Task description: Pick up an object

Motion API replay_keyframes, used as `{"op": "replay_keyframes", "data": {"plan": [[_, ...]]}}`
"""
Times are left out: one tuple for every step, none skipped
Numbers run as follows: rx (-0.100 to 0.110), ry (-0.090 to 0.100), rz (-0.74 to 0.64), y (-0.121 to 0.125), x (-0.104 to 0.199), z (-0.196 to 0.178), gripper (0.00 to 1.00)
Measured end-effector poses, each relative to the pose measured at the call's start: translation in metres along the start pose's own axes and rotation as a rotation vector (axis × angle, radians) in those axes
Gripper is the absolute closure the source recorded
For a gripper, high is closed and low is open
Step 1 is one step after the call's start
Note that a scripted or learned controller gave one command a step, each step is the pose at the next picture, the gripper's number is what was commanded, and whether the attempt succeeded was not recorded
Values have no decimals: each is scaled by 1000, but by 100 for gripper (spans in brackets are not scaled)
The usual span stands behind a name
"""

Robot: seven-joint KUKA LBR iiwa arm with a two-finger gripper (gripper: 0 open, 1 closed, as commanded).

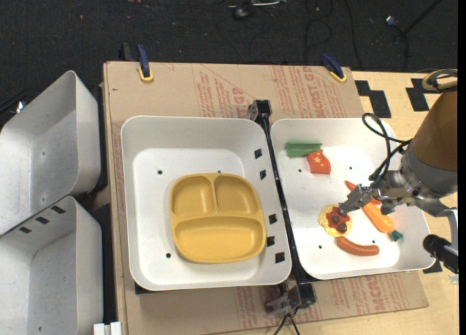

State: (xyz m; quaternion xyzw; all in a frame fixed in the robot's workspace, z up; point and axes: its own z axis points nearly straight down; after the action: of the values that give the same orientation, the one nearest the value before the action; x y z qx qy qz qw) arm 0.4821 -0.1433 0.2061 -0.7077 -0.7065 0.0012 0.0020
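Note:
The right bin holds several toy foods. A green piece and a red strawberry-like piece lie near its back. A yellow and red piece lies near the middle, with a red sausage in front of it and an orange carrot to its right. My gripper reaches in from the right, low over the bin, its tip just above and right of the yellow and red piece. Part of the carrot is hidden under the wrist.
The left bin holds a yellow divided plate. A black divider runs between the bins. Two white tubs stand off the bench to the left. The arm's orange band sits over the right bin's right edge.

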Motion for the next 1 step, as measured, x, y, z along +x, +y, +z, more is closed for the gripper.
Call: {"op": "replay_keyframes", "data": {"plan": [[-1,0,0,4,4,44,0]]}}
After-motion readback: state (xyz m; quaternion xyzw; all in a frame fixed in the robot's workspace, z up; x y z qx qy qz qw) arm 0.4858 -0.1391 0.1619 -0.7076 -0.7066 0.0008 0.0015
